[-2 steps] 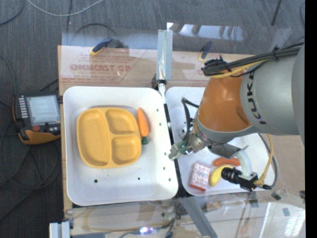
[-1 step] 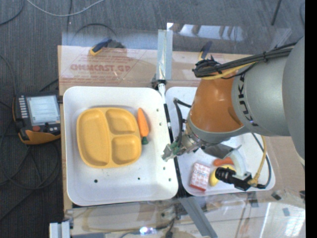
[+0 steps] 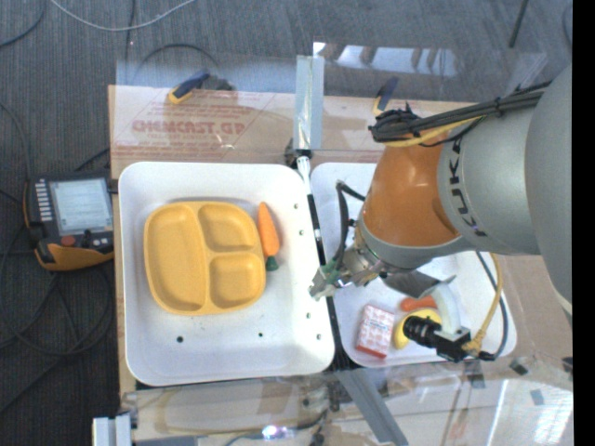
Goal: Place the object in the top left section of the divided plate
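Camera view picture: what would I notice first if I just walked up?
The big grey arm with its orange band fills the right side, leaning over the right bin. In the left bin sits a yellow divided plate, with a toy carrot lying just off its right edge. Near the right bin's front lies a small pink-and-white packet.

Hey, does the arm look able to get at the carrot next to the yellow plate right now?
Probably yes. The carrot lies exposed in the left bin beside the divided plate, nothing over it, and the tool sits just across the bin edge.
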`<act>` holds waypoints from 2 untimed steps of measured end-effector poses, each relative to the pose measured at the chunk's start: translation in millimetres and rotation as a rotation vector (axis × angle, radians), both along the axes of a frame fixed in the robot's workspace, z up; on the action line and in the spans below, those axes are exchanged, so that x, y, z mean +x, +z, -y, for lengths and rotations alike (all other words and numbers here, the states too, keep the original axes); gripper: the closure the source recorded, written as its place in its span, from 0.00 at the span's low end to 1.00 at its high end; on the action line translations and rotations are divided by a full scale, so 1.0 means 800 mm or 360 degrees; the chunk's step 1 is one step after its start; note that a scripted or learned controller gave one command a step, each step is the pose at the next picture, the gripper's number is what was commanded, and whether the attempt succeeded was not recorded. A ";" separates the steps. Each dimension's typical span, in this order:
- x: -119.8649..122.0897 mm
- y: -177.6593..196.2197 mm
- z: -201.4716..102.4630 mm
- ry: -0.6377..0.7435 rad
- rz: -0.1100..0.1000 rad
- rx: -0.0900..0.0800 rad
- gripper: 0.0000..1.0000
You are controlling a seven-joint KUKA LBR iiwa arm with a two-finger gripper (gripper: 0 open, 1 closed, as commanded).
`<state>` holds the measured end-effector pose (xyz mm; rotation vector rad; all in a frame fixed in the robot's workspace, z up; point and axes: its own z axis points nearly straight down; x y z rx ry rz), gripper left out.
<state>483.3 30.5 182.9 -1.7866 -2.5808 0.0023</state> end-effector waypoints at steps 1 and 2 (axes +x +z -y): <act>0.001 0.000 0.027 0.0108 0.0002 -0.0003 1.00; 0.002 0.093 0.033 0.0550 0.0005 -0.0004 1.00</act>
